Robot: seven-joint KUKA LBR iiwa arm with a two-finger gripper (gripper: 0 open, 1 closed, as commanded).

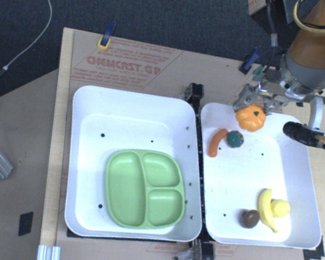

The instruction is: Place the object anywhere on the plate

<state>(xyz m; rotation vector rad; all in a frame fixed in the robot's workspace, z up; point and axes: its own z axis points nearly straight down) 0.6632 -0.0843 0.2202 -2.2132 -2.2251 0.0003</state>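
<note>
A robotic pincer (255,105) grips a toy orange pumpkin (250,118) above the right bin (302,173), the green divided plate (144,188) in the left bin (87,139)

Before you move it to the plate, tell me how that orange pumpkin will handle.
The orange pumpkin looks round and lobed, so it may roll or slip out of a pinch. It seems a small toy, probably light and stiff. Its glossy skin suggests a slick surface, so set it down gently in a compartment of the green plate.
</note>
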